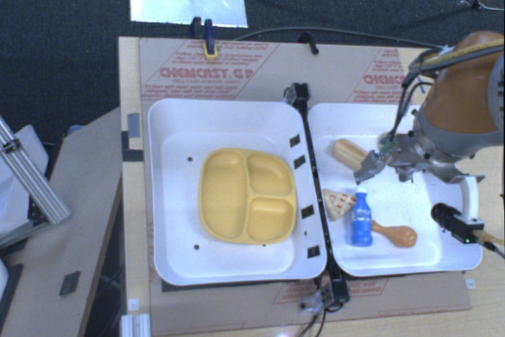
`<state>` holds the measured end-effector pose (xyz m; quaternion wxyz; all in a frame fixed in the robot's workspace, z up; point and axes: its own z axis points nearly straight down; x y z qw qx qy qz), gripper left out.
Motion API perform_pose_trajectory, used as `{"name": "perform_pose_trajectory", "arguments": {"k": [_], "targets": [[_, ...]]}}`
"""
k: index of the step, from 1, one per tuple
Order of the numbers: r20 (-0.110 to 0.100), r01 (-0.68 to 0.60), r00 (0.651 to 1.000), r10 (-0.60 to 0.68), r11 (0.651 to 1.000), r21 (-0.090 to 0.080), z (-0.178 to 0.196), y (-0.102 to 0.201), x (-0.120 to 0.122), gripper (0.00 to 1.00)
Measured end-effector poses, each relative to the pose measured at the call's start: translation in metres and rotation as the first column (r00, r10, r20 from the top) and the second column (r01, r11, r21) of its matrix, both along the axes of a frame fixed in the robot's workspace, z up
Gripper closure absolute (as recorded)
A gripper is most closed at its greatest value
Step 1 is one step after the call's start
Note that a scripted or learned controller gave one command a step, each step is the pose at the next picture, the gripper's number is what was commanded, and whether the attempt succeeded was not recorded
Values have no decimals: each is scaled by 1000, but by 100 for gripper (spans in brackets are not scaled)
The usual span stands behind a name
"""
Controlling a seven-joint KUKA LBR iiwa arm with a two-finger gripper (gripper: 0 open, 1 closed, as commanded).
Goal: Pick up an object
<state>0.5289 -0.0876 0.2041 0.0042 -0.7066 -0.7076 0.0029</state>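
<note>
Fingers [369, 167] hover above blue bottle [360, 220], mid-bin.

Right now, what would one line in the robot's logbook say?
hand: over right bin, beside wooden cylinder | holding: not visible | right bin: blue bottle, pizza slice toy, wooden pin | left bin: yellow divided plate
</note>
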Motion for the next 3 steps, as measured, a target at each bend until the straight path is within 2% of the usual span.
{"name": "perform_pose_trajectory", "arguments": {"k": [1,3], "targets": [[11,-2,1000,2,1000,-1,5,0,3,0],[7,0,1000,0,1000,0,-87,0,-4,0]]}}
